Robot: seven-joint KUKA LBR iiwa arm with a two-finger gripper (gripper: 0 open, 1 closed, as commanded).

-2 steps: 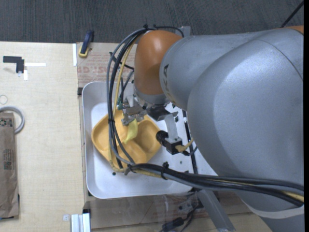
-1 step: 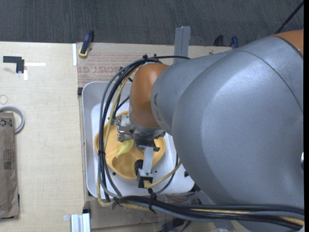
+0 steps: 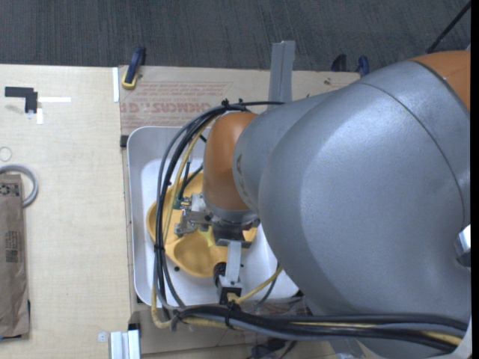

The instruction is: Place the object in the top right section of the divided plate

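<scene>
One white bin (image 3: 138,200) held the yellow divided plate (image 3: 161,223) directly beneath the gripper (image 3: 224,238), whose grasp I could not tell because the arm (image 3: 337,200) covered it, and the object lay hidden, so placement looked unconfirmed.

The flat brown cardboard sheet (image 3: 196,97) has red printed letters, upside down and too faint to read. The brown paper bag (image 3: 13,253) has tiny unreadable print.
</scene>
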